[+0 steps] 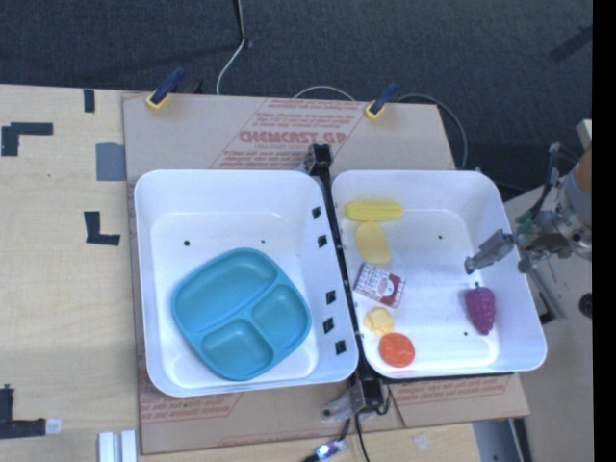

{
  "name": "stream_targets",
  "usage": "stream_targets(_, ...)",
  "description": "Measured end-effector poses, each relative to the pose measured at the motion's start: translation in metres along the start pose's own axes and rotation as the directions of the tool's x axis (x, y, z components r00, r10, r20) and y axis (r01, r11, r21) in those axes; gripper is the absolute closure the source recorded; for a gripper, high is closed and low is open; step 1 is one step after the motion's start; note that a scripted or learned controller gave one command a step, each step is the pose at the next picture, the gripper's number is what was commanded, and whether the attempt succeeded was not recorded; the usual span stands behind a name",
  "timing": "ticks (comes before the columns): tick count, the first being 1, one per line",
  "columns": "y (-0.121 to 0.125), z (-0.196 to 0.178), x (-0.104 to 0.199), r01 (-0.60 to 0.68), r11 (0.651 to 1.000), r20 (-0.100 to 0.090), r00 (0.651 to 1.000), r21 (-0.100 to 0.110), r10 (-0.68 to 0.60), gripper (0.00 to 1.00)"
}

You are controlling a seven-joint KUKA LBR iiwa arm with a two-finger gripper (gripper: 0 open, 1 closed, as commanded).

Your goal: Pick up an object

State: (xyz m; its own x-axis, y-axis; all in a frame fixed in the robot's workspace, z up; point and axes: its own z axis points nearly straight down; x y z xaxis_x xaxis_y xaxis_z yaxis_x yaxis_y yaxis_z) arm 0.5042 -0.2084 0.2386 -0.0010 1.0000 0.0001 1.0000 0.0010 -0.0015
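2 white bins sit side by side on the surface (58, 287), probably so items can be picked from one and dropped in the other. The left bin (154, 200) holds a blue divided plate (243, 312). The right bin (481, 192) holds the candidates: a yellow banana-like piece (373, 210), a red-and-white packet (377, 284), an orange fruit (397, 350) and a purple fruit (480, 309) at lower right. The tool (493, 250) hangs at the right of the frame just above the purple fruit, holding nothing; I cannot tell how far open it is.
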Motion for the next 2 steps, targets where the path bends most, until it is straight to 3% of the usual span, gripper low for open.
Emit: stream_targets(2,-0.009,0.114,-0.002,-0.001,1.000,0.002,1.000,0.000,0.001,0.00)
